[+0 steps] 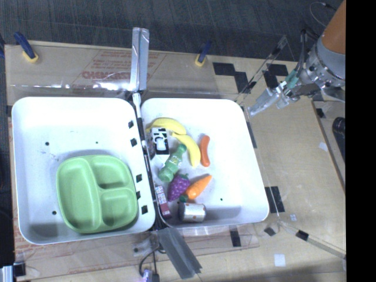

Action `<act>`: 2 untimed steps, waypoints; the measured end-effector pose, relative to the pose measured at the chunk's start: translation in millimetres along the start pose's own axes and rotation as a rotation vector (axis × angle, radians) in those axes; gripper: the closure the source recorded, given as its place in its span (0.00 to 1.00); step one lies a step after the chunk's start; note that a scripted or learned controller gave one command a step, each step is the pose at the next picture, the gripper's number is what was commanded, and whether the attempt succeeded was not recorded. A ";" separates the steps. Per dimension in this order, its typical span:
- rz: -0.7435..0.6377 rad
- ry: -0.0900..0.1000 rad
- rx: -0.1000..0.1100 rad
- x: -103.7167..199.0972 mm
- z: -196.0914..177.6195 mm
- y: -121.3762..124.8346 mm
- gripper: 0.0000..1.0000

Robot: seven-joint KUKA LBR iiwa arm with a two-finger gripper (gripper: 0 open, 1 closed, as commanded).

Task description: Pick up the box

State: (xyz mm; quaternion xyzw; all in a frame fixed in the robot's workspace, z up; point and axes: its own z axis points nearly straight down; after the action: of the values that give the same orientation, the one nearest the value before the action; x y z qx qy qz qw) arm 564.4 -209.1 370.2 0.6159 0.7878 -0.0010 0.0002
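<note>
Arm [332, 37] cut off at right edge; jaws too blurred to read.

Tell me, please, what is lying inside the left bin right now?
Inside the left bin lies one green divided tray with three compartments, nothing in them. What sits under the tray is covered, so that cannot be told.

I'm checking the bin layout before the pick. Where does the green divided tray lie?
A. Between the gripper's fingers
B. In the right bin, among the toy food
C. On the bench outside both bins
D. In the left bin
D: the green divided tray lies flat on the floor of the left bin, while the banana and other toy food are in the right bin.
</note>
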 end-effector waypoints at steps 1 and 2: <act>-0.011 -0.002 -0.004 16.6 267.0 -55.9 0.00; 0.102 0.001 -0.001 0.7 86.2 -7.3 0.00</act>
State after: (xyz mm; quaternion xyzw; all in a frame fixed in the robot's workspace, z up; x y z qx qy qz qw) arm 557.1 -210.3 284.1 0.6553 0.7554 -0.0002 0.0002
